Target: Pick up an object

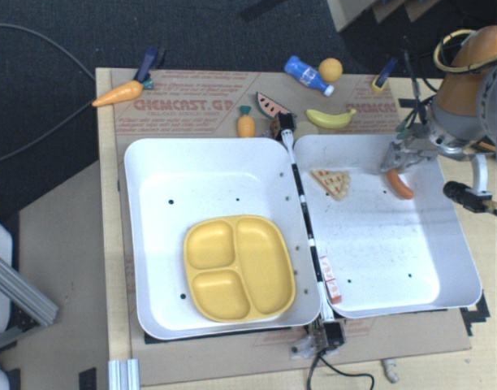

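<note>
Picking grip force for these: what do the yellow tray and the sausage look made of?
Tray: looks like moulded plastic, smooth with a soft sheen along its rounded dividers. Sausage: probably plastic or rubber toy food, uniform orange-red and slightly glossy; too small to be sure.

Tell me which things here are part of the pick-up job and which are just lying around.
In play:
- pincer, low in the right bin
- sausage, right by it
- pizza slice, same bin

Lying about:
- yellow divided plate in the left bin
- carrot, banana, blue bottle, watermelon slice behind the bins
</note>
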Robot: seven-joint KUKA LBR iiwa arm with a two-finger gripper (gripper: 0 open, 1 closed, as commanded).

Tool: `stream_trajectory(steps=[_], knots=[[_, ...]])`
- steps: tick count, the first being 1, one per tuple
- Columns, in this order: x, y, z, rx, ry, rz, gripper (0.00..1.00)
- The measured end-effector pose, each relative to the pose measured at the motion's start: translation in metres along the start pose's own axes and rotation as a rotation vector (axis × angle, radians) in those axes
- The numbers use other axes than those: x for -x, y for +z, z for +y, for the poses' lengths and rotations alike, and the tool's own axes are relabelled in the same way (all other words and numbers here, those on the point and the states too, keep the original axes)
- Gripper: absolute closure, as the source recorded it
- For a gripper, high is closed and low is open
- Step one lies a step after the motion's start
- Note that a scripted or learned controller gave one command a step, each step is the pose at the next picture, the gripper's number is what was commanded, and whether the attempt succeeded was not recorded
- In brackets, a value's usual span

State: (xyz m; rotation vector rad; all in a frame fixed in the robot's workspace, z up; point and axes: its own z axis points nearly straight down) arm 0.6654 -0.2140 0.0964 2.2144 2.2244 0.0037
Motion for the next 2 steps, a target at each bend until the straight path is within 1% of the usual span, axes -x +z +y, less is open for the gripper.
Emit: stream_trajectory(steps=[1, 2], knots=[[-0.107, 0.011, 0.001, -0.011, 0.003, 0.004, 1.0], [-0.145, -0.089, -0.071, -0.003, 0.003, 0.001, 1.0]])
